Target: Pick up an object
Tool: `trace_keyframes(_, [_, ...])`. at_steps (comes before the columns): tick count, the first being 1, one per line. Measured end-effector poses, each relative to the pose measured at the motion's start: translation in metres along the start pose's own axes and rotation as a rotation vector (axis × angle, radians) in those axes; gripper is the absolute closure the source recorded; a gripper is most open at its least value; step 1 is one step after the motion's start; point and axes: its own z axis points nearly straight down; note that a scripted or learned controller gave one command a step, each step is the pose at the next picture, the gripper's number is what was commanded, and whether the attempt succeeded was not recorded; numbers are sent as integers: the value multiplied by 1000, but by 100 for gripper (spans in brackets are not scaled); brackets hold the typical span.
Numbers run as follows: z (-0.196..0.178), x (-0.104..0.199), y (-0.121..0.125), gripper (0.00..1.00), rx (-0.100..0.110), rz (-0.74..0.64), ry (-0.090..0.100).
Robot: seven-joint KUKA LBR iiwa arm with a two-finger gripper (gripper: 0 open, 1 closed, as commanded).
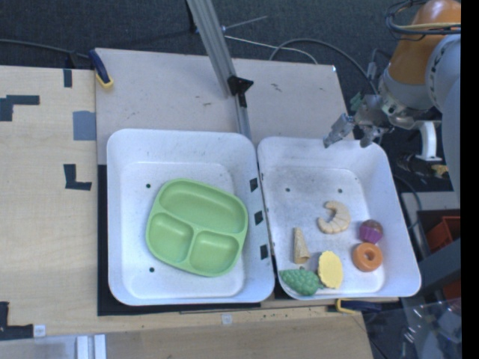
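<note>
Starting at the nine o'clock side, the left bin (pixel 120 200) carries a green divided plate (pixel 197 227) lying flat near its centre, three compartments up, with nothing in them. Across the shared rims sits the right bin (pixel 314 159), and all its loose items crowd toward its five o'clock corner. Reading on across: a tan cone-shaped piece (pixel 300 246) lies lengthwise, with a green leafy toy (pixel 300 281) just below it against the near rim and a yellow piece (pixel 330 269) touching that one's three o'clock side. A pale croissant (pixel 334 218) lies apart at twelve o'clock of the yellow piece. Further toward three o'clock, a small purple item (pixel 370 231) sits just above an orange ring (pixel 367 257), the two nearly touching.

The gripper (pixel 349 132) hangs at the bin's one o'clock corner, over the far rim, well apart from every item. Nothing lies between its fingers; how widely they are parted I cannot tell, since the tips are small and dark against the rim. The grey arm with its orange band (pixel 423 51) leads away toward two o'clock.

Judging by this, the pick has hardly begun: no item is lifted or touched. Left to do are choosing a target, travelling toward five o'clock, descending, closing and raising. The croissant, lying alone, looks the easiest candidate.
</note>
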Motion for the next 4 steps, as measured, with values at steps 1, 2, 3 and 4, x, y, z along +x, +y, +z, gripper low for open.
trace_keyframes(1, [0, 0, 0, 0, 1, 0, 0])
trace_keyframes(2, [44, 2, -1, 0, 4, 0, 1])
trace_keyframes(3, [95, 2, -2, 0, 9, 2, 0])
trace_keyframes(4, [84, 2, -2, 100, 9, 0, -1])
